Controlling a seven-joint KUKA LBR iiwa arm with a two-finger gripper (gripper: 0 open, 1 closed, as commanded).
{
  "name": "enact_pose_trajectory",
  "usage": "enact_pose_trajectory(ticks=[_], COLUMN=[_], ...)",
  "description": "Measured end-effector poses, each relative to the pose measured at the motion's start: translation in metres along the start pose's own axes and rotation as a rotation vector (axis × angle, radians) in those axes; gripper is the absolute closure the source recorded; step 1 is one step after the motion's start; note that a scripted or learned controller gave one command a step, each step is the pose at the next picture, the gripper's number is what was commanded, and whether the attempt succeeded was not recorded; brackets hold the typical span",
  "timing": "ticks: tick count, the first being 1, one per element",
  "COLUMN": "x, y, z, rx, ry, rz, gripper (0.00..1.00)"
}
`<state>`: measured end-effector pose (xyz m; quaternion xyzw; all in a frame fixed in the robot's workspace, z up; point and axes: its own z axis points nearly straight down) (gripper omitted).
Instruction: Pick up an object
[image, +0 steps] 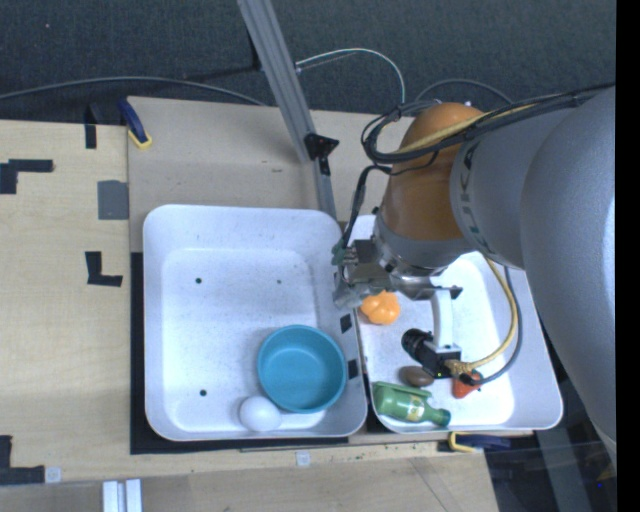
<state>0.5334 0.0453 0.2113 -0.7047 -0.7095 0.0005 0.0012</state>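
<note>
Small, rounded orange lump (379, 308), smooth and fruit-like, in the right bin (532, 398) close to its left wall. Sits just beside the gripper (356, 281), on its near side. Too round to show a long axis or a heading. Gripper open or closed: cannot tell. Toward the front rim, green bottle (406, 404) on its side, neck pointing right. In the left bin (200, 240), blue bowl (300, 367) touching a white ball (259, 411).

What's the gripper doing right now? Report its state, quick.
Gripper: low over the right bin, right beside the orange object; whether it is open, closed or holding anything cannot be told.
</note>
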Motion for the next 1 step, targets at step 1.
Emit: enact_pose_trajectory(ticks=[1], x=[0.0423], y=[0.0183], z=[-0.0049], rx=[-0.002], ry=[0.000], rz=[0.001], gripper=[1.00])
